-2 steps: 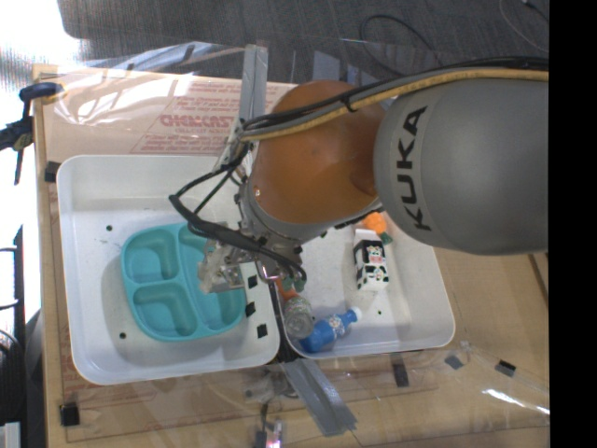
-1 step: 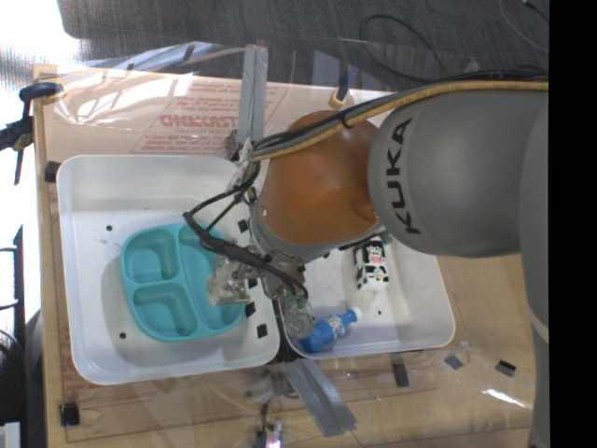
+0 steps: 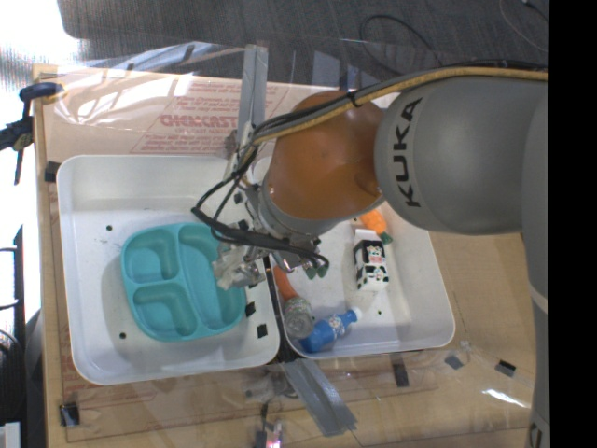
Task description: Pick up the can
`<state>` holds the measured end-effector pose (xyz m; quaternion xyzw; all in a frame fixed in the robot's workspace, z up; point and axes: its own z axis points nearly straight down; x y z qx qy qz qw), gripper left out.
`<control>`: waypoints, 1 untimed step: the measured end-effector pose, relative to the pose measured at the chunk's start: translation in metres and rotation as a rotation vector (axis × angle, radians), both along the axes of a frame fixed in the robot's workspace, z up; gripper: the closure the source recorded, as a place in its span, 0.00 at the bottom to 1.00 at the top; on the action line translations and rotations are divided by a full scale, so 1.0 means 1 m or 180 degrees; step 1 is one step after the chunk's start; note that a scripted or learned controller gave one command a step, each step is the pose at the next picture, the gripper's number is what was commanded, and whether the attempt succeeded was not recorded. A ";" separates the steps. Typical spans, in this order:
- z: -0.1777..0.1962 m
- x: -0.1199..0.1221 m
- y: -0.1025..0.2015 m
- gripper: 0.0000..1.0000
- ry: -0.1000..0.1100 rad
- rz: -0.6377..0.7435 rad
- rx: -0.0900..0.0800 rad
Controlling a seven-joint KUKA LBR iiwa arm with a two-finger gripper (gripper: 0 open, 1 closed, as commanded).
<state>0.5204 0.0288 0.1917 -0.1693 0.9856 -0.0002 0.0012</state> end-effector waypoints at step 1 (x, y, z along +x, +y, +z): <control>0.044 0.009 -0.039 1.00 0.0000 -0.0560 -0.0001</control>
